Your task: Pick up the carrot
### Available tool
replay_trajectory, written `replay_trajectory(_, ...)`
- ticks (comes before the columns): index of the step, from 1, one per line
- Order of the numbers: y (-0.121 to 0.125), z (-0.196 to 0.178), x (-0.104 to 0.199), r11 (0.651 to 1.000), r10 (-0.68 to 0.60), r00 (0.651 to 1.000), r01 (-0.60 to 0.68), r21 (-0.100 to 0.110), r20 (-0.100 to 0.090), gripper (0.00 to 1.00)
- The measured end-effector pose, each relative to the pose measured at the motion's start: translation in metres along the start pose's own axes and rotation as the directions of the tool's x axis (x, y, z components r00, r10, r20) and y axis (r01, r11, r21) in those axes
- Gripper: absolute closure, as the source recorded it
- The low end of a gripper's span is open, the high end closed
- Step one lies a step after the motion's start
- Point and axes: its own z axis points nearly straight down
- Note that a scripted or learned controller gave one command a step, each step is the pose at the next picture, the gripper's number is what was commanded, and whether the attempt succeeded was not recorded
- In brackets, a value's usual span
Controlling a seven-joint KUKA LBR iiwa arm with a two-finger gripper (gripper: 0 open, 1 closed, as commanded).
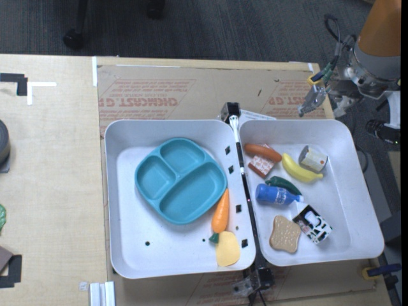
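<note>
The orange carrot (220,212) lies in the left bin (127,247), near its right wall, with its green top pointing toward the front. Its upper end touches the rim of the blue divided plate (180,180). My gripper (322,109) hangs beyond the back edge of the right bin (357,190), far from the carrot and up to its right. Its fingers stand open with nothing between them.
A pale yellow piece (228,250) lies just in front of the carrot. The right bin holds a sausage (262,151), banana (301,169), small can (313,159), blue bottle (277,195), bread slice (285,234) and a black-and-white item (313,224). Cardboard (166,94) lies behind the bins.
</note>
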Motion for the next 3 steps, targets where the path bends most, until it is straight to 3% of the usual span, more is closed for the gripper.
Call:
replay_trajectory(1, -0.039, -0.022, 0.040, 0.999, 0.052, 0.999, -0.052, 0.001, 0.000, 0.00)
replay_trajectory(2, -0.075, -0.027, 0.097, 0.944, 0.329, 0.944, -0.329, 0.003, 0.000, 0.00)
replay_trajectory(3, -0.124, 0.026, 0.154, 0.987, 0.162, 0.987, -0.162, 0.004, 0.001, 0.00)
